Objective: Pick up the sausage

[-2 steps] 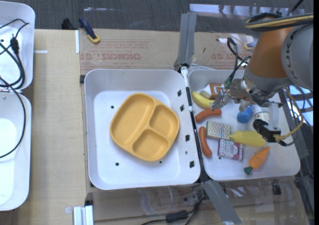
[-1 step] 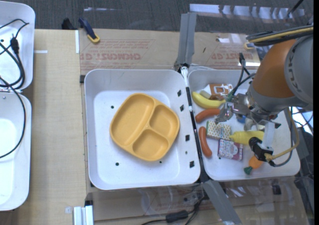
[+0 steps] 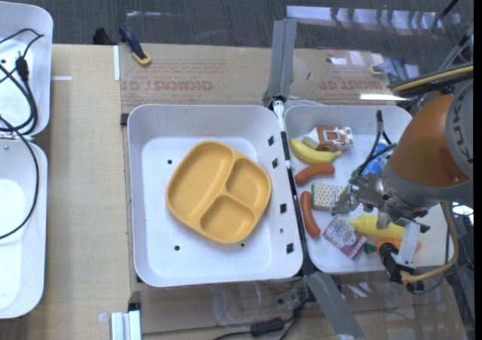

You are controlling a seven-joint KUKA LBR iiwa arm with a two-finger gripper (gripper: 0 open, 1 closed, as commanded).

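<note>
The right bin (image 3: 297,180) holds two sausages; one sausage (image 3: 314,173) lies at its 10 o'clock, below the banana (image 3: 312,152); a second (image 3: 308,214) rests along the left wall; the end effector (image 3: 354,203) hovers at centre, apparently positioned for descent; its state: cannot tell.

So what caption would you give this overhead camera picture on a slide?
Robot gripper hovers over the toy-food bin, two sausages beside a banana; yellow divided plate in the neighbouring bin.
</note>
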